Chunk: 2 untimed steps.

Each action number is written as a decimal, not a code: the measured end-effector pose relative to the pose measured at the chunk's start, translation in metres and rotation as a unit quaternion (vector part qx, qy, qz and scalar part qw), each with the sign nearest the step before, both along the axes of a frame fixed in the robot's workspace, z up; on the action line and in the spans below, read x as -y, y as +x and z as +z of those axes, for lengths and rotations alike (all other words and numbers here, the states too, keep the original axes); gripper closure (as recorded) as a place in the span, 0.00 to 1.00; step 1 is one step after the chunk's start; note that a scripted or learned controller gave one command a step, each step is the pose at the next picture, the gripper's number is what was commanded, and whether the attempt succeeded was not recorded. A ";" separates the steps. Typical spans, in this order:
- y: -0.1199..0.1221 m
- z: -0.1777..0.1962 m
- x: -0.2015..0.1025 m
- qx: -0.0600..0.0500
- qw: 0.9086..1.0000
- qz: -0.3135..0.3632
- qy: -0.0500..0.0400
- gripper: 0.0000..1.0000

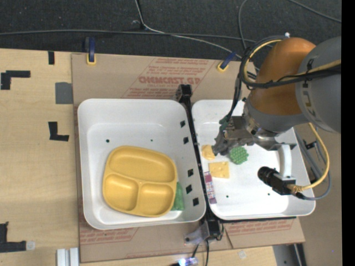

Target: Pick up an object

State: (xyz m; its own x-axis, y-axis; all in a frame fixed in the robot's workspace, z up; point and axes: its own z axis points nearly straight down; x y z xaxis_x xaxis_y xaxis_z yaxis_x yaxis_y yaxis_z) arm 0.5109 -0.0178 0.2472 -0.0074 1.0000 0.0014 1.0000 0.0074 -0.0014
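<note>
My gripper (pixel 226 144) hangs low over the left part of the right bin (pixel 249 204). Just below and left of it lies a small yellow piece (pixel 207 152), and a yellow cheese-like wedge (pixel 219 169) lies a little nearer the front. A green knobbly object (pixel 239 155) sits right beside the gripper on its right. Nothing shows between the fingers.
The left bin (pixel 91 126) holds a yellow divided tray (pixel 140 180) with a green object (pixel 178 197) wedged at its right edge. A purple-and-white strip (pixel 209 186) lies along the right bin's left wall. The arm covers the right bin's back right.
</note>
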 end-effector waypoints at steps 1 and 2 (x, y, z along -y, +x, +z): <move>0.006 -0.002 -0.044 0.000 1.000 -0.001 0.000 1.00; 0.015 -0.003 -0.089 0.000 1.000 0.000 0.000 1.00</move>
